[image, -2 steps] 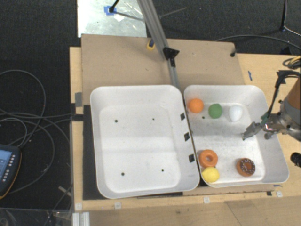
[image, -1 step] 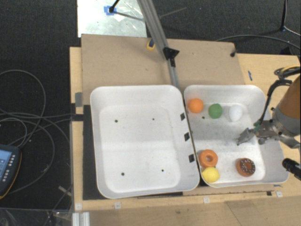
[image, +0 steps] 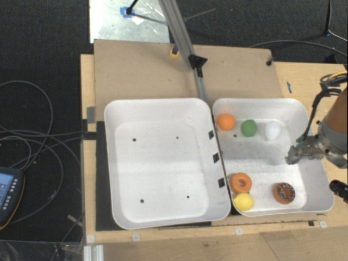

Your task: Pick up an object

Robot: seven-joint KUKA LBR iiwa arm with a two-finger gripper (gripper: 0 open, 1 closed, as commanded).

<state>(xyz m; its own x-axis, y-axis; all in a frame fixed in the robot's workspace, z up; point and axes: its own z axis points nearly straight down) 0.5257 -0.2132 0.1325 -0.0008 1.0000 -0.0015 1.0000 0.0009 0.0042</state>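
Bench (image: pixel 163 72): it carries two shallow white bins side by side.
Left bin (image: pixel 163 162): the larger; nothing for the task lies in it.
Right bin (image: pixel 293 110): it holds all six objects; three along its far edge, three along its near edge.
Arm (image: pixel 336 129): it reaches in over the right bin's right edge, about midway along that edge.
Gripper (image: pixel 293 155): it hangs just inside the right wall over bare bin floor; how far open it stands cannot be told, and nothing shows in its grasp.
Chocolate doughnut (image: pixel 284 192): near the near right corner; the nearest candidate, and well apart from its neighbours.
Orange doughnut (image: pixel 240 182): by the near left corner, touching the yellow ball.
Orange ball (image: pixel 226 122): far left corner.
Green ball (image: pixel 248 128): far edge, between orange ball and white ball.
White ball (image: pixel 272 130): far edge, just beside the green ball.
Yellow ball (image: pixel 243 202): near left corner.
Step advice: best to centre over one isolated object, likely the chocolate doughnut, descend straight, and close across its width, clear of the bin wall.
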